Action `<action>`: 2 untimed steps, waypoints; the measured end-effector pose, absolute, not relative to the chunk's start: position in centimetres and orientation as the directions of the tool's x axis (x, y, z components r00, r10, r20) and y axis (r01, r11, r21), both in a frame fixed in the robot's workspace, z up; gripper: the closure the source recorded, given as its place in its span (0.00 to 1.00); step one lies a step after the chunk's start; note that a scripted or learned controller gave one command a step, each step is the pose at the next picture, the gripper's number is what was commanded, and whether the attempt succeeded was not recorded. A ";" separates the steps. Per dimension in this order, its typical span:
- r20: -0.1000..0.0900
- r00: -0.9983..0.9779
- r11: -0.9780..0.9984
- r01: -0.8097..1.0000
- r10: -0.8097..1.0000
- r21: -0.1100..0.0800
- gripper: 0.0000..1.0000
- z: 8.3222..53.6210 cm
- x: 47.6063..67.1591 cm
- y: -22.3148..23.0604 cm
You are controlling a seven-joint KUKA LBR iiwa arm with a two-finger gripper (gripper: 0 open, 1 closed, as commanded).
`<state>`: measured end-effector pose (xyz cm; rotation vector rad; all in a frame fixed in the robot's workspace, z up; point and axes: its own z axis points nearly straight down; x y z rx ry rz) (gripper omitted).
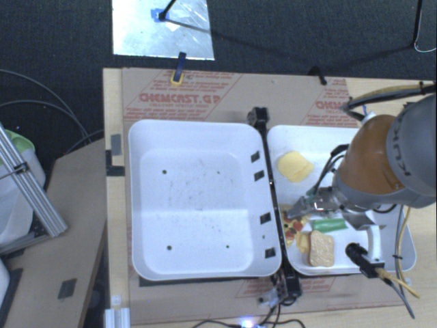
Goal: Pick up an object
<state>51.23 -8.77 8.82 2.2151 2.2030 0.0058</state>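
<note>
My gripper [302,209] is low in the right bin [321,137], near its left wall, with the grey and orange arm reaching in from the right. Just below the gripper lie small red and yellow pieces [292,231]. A green bar [329,223] lies to the right of them, partly under the wrist. A tan, speckled block [321,249] rests near the bin's front edge. A pale yellow round thing [295,166] sits farther back, apart from the gripper. The arm hides much of the bin's right half.
The left bin [198,197] stands beside the right one, with a black divider with clips [266,190] between them. Both rest on a cardboard sheet [225,94]. A metal frame [27,190] stands off the bench at the left.
</note>
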 end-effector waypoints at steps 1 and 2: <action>-0.001 0.001 -0.001 1.000 1.000 0.015 1.00 9.9 51.5 -8.5; 0.006 -0.015 0.015 1.000 1.000 0.008 1.00 18.9 48.8 2.0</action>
